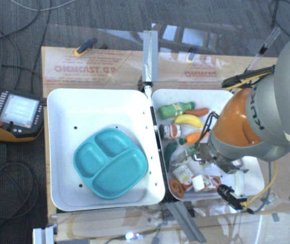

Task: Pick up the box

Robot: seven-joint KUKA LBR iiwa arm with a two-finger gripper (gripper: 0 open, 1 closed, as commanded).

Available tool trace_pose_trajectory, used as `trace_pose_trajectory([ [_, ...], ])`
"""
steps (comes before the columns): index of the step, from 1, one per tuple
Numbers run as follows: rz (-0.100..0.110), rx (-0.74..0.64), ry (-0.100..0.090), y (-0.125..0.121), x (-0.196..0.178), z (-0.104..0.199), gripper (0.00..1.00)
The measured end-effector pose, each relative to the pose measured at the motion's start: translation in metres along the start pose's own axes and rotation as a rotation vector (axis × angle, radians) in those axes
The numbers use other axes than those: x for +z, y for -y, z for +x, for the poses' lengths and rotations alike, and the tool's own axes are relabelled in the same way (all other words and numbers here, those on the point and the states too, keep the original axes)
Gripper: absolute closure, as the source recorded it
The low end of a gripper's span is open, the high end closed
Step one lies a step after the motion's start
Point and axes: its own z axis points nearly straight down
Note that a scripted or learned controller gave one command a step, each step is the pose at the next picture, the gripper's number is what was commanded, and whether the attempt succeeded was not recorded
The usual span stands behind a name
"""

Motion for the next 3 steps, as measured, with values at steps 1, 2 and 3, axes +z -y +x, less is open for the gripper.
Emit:
trace_pose_trajectory([
  [1,0.004,-0.063,0.0,0.0009,0.0003,-0.0017,0.0],
  [2,0.004,-0.074,0.0,0.001,0.0003,-0.0018,0.0],
  [3,0.0,-0.01,-0.003,0.0002,0.0001,-0.0009,0.0],
])
